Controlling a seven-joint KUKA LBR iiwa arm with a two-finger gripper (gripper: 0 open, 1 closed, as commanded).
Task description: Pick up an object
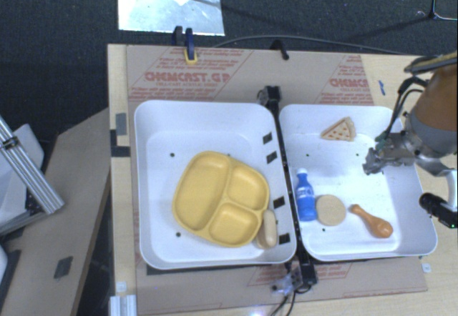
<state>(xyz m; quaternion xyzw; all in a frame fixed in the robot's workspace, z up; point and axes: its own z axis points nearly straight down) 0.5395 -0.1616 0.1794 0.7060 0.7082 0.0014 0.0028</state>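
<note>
1. Two shallow white bins sit side by side on my bench, the left bin (154,164) and the right bin (422,236), both smooth moulded plastic with rounded corners, meeting along a dark seam in the middle.
2. My pincer (377,161) hangs over the right bin, toward its 3 o'clock edge, a small grey metal cluster below my wrist; whether it is released or clenched I cannot tell, the tips are too small and dark.
3. Nothing shows between my tips, and the nearest things lie apart from them.
4. At 12 o'clock in the right bin lies a tan wedge (339,130), triangular with a gridded, waffle-like face.
5. Near the bin's 9 o'clock wall stands a small blue bottle (305,196), glossy, with a white cap and a pale label band.
6. Just beside the bottle, at about its 4 o'clock, lies a flat round beige disc (331,210), matte like a biscuit.
7. Toward 5 o'clock in that bin rests an orange-brown drumstick (372,221), bulbous at one end and narrow at the other, smooth.
8. Filling the left bin's centre is a yellow divided plate (215,193), plastic, with three hollows.
9. Touching the plate's 4 o'clock rim is a pale oblong bread roll (268,229).
</note>
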